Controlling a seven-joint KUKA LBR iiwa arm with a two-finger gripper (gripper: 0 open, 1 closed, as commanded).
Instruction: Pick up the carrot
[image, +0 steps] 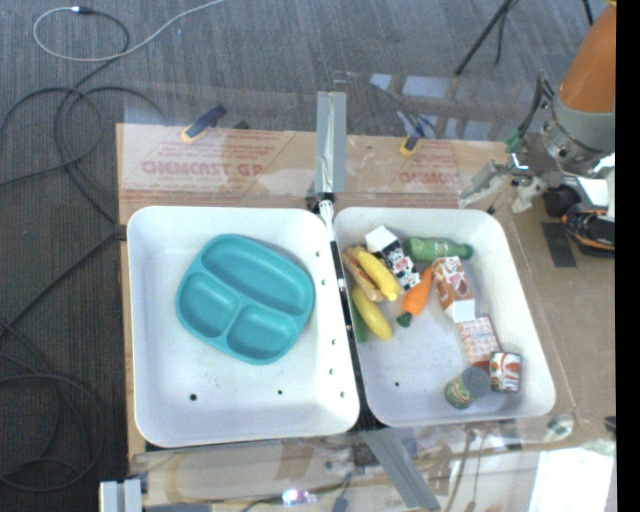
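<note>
- The gripper (497, 186) hung at the view's two o'clock, outside the bins, over the brown board beyond the right bin's (525, 300) far right corner; its two fingers stood spread apart with nothing between them.
- The arm (585, 90) rose behind it toward one o'clock, orange above grey.
- The carrot (416, 297) lay in the right bin, at seven o'clock from the gripper and well apart from it, slanted with its green end toward the bin's near left.
- Just at the carrot's three o'clock lay an orange carton (452, 281), touching or nearly so.
- At its twelve o'clock lay a green bottle (437, 248) on its side.
- At its nine o'clock lay a hot dog (366, 275) and a banana (372, 315), against the bin's left wall.
- At eleven o'clock sat a small white and black box (390, 250).
- At five o'clock from the carrot, near the bin's near right corner, lay a red box (479, 338), a red can (506, 371) and a dark green can (463, 390).
- The left bin (160, 400) held a teal plate (246, 297) with three wells.
</note>
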